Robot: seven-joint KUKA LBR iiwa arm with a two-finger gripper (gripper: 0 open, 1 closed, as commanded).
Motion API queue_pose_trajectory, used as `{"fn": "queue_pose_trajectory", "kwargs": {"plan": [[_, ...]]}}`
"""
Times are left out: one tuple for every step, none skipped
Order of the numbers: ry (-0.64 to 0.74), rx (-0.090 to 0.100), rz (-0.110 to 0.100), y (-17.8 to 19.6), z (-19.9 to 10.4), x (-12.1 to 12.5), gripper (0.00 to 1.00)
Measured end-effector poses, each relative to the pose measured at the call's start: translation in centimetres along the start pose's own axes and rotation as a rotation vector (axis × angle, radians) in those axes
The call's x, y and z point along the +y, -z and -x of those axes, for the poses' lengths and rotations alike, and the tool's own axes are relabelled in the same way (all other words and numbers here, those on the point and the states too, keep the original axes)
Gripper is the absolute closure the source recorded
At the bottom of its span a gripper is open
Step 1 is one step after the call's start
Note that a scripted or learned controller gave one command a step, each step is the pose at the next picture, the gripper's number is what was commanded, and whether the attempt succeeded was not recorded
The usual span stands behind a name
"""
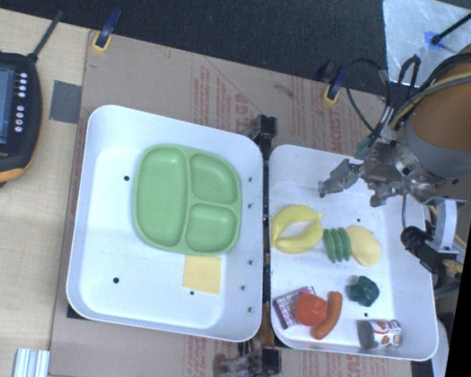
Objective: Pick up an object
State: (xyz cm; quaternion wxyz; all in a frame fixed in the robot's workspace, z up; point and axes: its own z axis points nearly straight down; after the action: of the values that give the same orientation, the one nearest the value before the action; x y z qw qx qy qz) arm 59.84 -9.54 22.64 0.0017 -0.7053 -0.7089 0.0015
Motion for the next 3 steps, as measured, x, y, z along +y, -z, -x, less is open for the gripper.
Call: {"fn": "queue_pose_trajectory", "kwargs": {"plan": [[-0.003, -0.003, 0.014, -12.0, -0.2, 0.3, 0.0], [-0.001, 0.001, 0.014, -12.8, -0.5, 0.5, 0.0], [-0.003, -0.001, 0.018, -12.7, 5.5, 0.2, 0.0]]}}
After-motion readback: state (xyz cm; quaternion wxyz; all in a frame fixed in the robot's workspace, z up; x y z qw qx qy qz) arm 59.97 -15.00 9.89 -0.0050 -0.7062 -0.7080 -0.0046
